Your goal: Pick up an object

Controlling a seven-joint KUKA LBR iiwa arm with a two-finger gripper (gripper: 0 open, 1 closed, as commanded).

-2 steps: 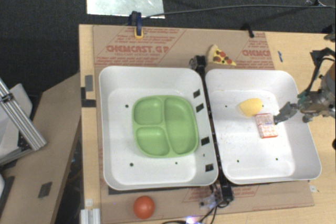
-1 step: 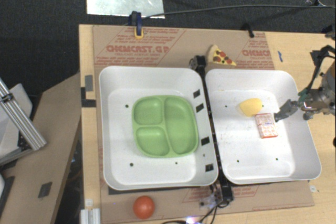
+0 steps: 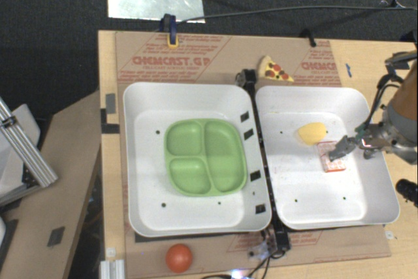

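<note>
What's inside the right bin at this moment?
The right bin holds a yellow lemon-like object and a small pink-and-white packet. The gripper overlaps the packet's upper right, hiding that part.

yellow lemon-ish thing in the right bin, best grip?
Take the yellow object across its short axis, coming straight down. It lies flat and rounded, long side running left-right, with bare bin floor above and below it. The pink card sits lower right, beside the hand.
</note>
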